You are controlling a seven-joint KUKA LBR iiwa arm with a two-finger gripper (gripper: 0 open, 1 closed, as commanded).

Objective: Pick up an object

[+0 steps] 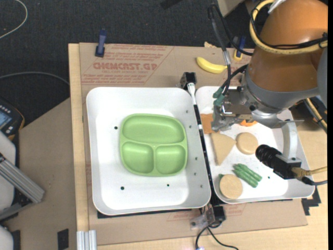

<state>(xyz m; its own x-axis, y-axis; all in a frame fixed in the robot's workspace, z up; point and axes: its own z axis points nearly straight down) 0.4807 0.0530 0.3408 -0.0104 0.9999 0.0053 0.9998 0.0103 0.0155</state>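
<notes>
The right bin holds several food toys: a tan wedge, a round beige biscuit, a green bean bundle and a tan disc. A brown-orange piece lies at the bin's left wall, and an orange bit peeks out from under the wrist. My gripper hangs low over the bin's back left part, just right of the brown-orange piece and above the wedge. The arm's bulk hides the bin's far end.
The left bin carries a green divided plate. A yellow banana lies on the cardboard behind the bins, beside a blue clamp farther left. Cables run over the back of the right bin.
</notes>
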